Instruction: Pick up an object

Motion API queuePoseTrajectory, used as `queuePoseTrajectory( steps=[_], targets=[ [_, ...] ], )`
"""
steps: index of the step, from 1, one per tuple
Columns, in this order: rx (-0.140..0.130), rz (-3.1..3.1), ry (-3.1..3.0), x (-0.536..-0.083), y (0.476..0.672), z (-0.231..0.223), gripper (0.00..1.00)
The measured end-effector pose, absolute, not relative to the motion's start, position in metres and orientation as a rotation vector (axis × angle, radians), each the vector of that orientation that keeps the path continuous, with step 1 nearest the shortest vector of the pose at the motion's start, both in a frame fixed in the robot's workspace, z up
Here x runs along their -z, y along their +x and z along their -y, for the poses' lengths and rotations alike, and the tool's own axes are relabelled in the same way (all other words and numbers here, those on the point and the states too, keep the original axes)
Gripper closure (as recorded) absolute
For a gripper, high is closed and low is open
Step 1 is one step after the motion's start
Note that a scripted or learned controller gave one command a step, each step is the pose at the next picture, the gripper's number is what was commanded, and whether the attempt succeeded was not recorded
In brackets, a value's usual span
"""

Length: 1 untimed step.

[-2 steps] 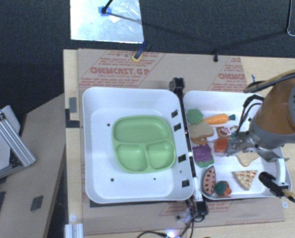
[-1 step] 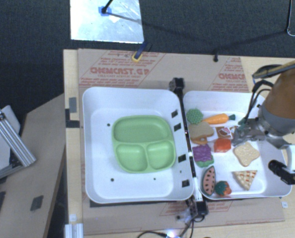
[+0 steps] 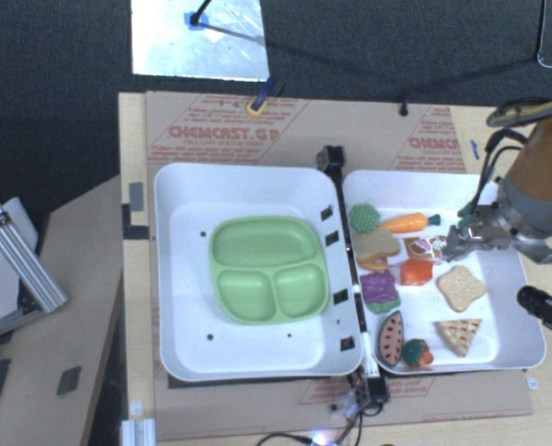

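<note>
The left bin (image 3: 178,277) holds a green divided plate (image 3: 269,269) with three compartments, lying near its middle, slightly toward 3 o'clock. A black clip strip (image 3: 343,249) runs along the seam where the two bins meet.

The right bin (image 3: 518,342) carries a scatter of toy food. At its 10 o'clock corner sits a green bumpy vegetable (image 3: 364,216), and just at 3 o'clock from it lies a carrot (image 3: 409,221), pointing across the bin. Below the green vegetable is a sandwich (image 3: 375,246), touching a purple grape cluster (image 3: 380,289) at its 6 o'clock. Toward 6 o'clock from the grapes lies a watermelon slice (image 3: 390,336), with a strawberry (image 3: 416,352) just beside it at 4 o'clock. In the bin's middle sit a small red-and-white piece (image 3: 426,246) and, just at 6 o'clock from it, an orange-red block (image 3: 416,271). A bread slice (image 3: 461,287) lies at 4 o'clock from the block, and a waffle wedge (image 3: 459,334) is at 6 o'clock from the bread.

The gripper (image 3: 464,238) hangs over the bin's 2 o'clock part, just at 3 o'clock from the red-and-white piece and at 12 o'clock from the bread slice. Whether it is released or clenched cannot be made out, and nothing is visibly in its grasp. The arm (image 3: 541,179) reaches in from 3 o'clock.
</note>
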<state>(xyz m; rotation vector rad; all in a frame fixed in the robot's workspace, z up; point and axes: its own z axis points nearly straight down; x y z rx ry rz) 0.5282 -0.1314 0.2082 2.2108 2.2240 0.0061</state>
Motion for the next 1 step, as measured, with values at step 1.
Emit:
queuePoseTrajectory(
  steps=[1],
  targets=[
    [-0.004,-2.225,2.212,-0.2254,0.5295,0.1314,1.0]
  ],
)
